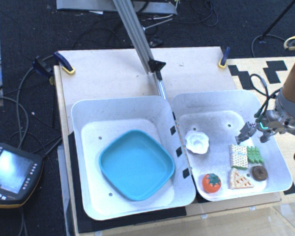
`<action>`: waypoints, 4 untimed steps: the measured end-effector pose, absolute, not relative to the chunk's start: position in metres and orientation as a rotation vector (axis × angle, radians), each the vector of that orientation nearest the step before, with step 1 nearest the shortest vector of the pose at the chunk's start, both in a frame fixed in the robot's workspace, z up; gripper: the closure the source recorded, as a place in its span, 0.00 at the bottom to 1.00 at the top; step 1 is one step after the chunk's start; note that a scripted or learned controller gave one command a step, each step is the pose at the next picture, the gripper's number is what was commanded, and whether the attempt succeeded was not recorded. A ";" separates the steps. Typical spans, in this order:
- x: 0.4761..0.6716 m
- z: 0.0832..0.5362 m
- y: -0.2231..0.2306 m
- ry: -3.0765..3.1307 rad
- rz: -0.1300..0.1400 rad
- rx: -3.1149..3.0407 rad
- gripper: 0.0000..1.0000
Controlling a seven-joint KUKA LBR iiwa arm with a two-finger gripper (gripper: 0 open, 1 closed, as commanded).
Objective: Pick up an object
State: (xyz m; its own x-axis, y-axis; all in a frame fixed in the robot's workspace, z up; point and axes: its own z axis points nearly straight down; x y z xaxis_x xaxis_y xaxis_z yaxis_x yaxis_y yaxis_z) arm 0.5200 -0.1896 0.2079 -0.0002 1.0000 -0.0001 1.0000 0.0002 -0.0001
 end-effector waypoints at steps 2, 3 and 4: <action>0.519 0.145 -0.187 -2.219 0.004 -2.217 0.00; 0.519 0.096 -0.188 -2.221 0.000 -2.224 0.00; 0.519 0.106 -0.187 -2.221 0.000 -2.222 1.00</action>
State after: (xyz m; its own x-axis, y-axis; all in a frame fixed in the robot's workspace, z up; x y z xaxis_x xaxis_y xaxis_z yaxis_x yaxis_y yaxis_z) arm 0.5191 -0.1867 0.1056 0.0003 1.0000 0.0000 1.0000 -0.0003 -0.0001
